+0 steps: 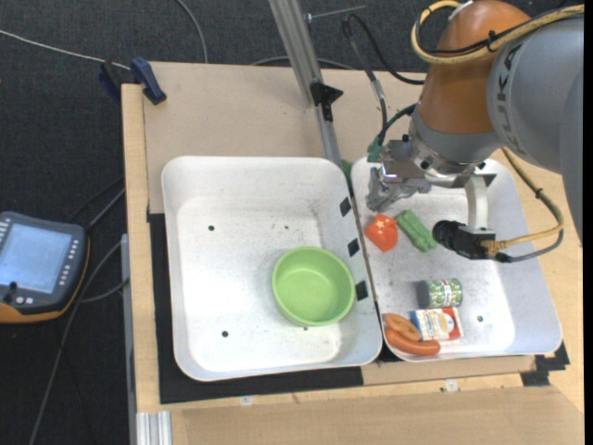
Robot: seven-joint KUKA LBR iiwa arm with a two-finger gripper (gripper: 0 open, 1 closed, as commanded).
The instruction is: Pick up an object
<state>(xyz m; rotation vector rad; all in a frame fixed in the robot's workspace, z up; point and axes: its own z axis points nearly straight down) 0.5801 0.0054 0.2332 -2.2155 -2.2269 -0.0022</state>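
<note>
Over the right bin (519, 276), hand (382, 202) above tomato (381, 234); grip state unclear.

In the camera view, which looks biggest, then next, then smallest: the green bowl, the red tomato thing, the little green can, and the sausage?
1. Green bowl, clearly the biggest.
2. Sausage, long and thin along the bin's near edge.
3 and 4. Red tomato-like thing and the can look about the same size, so I won't rank them.

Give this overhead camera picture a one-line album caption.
Robot gripper poised above a red tomato in the right bin.
</note>
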